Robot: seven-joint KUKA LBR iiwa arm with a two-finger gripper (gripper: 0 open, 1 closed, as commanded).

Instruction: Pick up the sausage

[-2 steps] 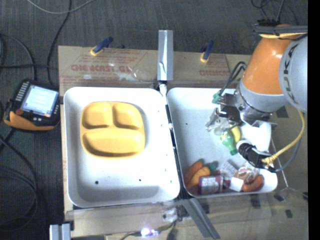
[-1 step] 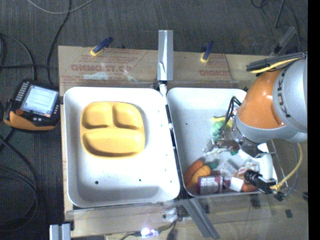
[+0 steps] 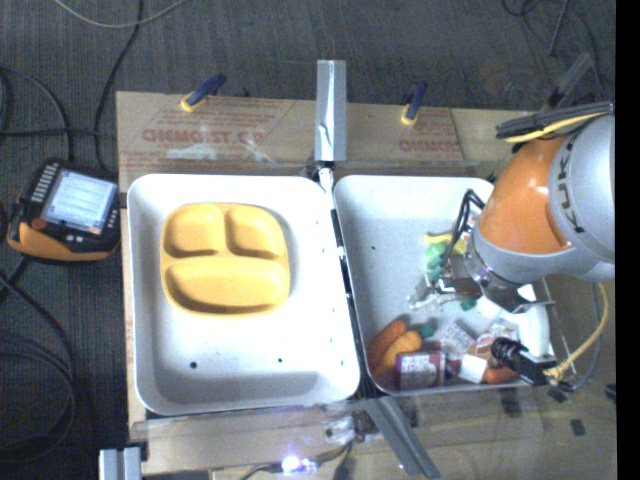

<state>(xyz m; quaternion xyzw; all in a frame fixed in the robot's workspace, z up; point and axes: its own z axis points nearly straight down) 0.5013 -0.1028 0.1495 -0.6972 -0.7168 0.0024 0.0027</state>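
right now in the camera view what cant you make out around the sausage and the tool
- Tool: the arm's grey and orange wrist covers most of it; open or shut can't be told.
- Sausage: its lower end is crowded by an orange item and a dark red-labelled bottle; edges blur together.
- Items under the wrist in the right bin: green and white bits, too small and part-hidden to name.
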